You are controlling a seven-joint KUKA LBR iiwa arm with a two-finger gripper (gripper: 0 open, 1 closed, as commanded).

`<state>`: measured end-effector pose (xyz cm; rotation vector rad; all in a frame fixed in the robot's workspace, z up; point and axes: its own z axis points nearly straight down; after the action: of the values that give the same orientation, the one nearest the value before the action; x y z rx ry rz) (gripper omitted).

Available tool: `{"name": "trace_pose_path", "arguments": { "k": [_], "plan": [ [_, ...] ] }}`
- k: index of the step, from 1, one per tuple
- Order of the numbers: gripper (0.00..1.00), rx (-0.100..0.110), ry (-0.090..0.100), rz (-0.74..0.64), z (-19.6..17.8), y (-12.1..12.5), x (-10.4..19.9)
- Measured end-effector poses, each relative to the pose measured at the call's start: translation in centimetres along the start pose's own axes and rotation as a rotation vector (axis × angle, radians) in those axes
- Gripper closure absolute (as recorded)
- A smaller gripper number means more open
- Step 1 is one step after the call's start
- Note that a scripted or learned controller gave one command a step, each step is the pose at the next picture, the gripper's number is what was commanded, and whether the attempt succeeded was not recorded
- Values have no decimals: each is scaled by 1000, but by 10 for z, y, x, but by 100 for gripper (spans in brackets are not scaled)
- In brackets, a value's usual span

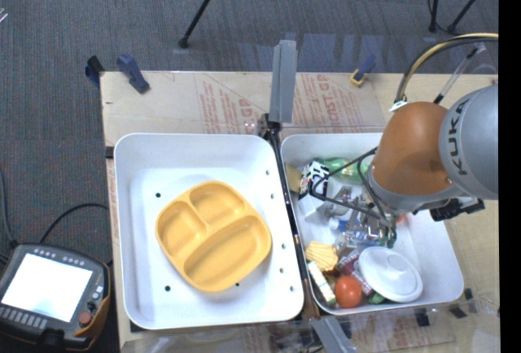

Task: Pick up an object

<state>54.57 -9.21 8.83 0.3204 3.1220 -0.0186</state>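
- Left bin point(130, 180): a shallow white bin holding a yellow divided plate point(213, 235) with three compartments, lying flat near the bin's middle and turned at an angle to the walls.
- Right bin point(444, 262): a shallow white bin just beside the left one, carrying a crowded pile of small objects.
- Arm point(423, 152): grey with an orange band, reaching in from the right and standing over the far part of the right bin.
- Gripper point(362, 223): lowered among the clutter in the middle of the right bin; its state cannot be told, nor whether it has hold of anything, since the wrist and the objects hide it.
- Candidate objects in the right bin: a white round lid point(391, 272) at the near right; a red tomato point(348, 291) touching the lid's left edge; a yellow ridged piece point(322, 253) at the near left; a black-and-white packet point(316, 176) and a green item point(335, 167) at the far left.
- Handheld control pendant point(49, 292): on the floor, left of the bench.
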Motion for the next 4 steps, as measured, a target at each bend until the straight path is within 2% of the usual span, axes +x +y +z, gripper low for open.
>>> {"name": "trace_pose_path", "arguments": {
  "k": [1, 2, 3, 4],
  "plan": [
    [0, 0, -13, -8, -2, -1, 16],
    [0, -10, 8, 92, 3, -1, -24],
    [0, -11, 12, 178, 4, 11, -10],
    [0, -9, 12, 331, 4, 14, -45]
  ]
}}
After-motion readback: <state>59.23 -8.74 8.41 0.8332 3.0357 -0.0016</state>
